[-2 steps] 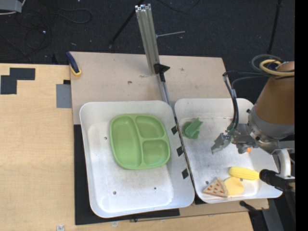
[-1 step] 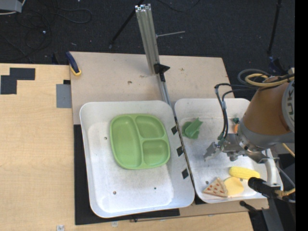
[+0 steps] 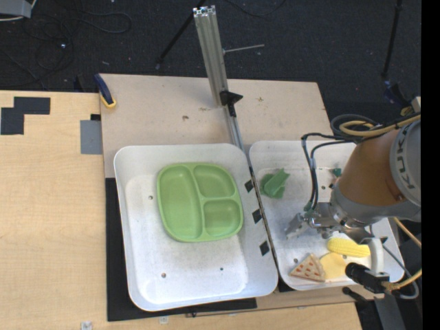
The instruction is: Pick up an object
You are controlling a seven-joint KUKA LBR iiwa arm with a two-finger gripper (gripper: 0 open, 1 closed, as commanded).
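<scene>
Hovering low in the right bin (image 3: 275,267), the pincer (image 3: 302,224) sits among the toys; whether it is spread or closed cannot be told. Relative to it, a green block (image 3: 275,183) lies up-left, a pizza slice (image 3: 308,269) below, a corn cob (image 3: 348,247) lower-right.

The pale wooden worktop (image 3: 48,205) looks matt, with a faint grain. The two shallow white plastic bins (image 3: 137,253) (image 3: 271,253) are smooth; the left one's floor is speckled with grey scuffs. The green three-compartment plastic plate (image 3: 199,201) has a soft sheen. The far upright aluminium bar (image 3: 211,57) is ribbed, dull metal. The arm's orange band (image 3: 368,174) looks smooth and satin, and the metal pincer (image 3: 302,225) glints grey. The yellow toy corn cob (image 3: 347,247) is glossy plastic.
</scene>
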